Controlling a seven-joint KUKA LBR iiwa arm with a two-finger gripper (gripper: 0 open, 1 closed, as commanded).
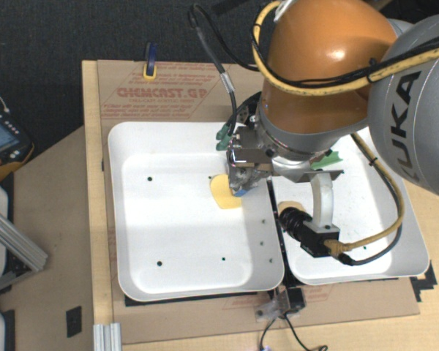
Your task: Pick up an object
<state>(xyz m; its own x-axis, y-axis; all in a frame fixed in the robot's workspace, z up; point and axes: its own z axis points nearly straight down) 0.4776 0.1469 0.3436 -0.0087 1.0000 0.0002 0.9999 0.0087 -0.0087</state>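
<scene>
On the left, the bench [66, 196] carries a cardboard sheet [161, 86] with red print, and a blue clip [151, 61] sits at its far edge. On the sheet lie 2 white bins side by side. The left bin [168, 232] has a few small dark dots on its floor. Near its right wall, about halfway along it, lies a yellow object [223, 192], flat and roundish, pale in colour. The gripper [241, 183] is right over the right part of this object and hides some of it. The gripper's tip seems to touch the object or to be just above it; I cannot tell which. Whether the fingers are wide or narrow I also cannot tell, because the wrist covers them.

Further right, the big orange dome of the arm [325, 57] covers the far part of the right bin [380, 254]. A beige cable [373, 243] loops over this bin to a black connector [307, 232] near its left wall.
</scene>
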